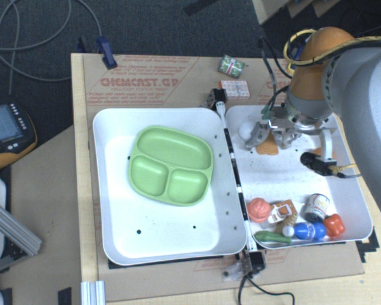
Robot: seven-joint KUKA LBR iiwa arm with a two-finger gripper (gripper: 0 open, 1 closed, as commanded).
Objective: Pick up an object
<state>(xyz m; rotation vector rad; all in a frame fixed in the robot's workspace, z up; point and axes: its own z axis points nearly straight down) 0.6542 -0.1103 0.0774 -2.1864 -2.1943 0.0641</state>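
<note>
We judge the jaws (267,134), low at the right bin's (362,199) eleven o'clock corner, part-open astride a small orange object (267,148), though we cannot tell they grip it; closing squarely before lifting seems best.

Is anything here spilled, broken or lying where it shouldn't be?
Two small items lie outside the bins on the bench: a crumpled green can and a small packet beside it. In the right bin, toys sit bunched at the near edge. Nothing looks spilled or broken.
</note>
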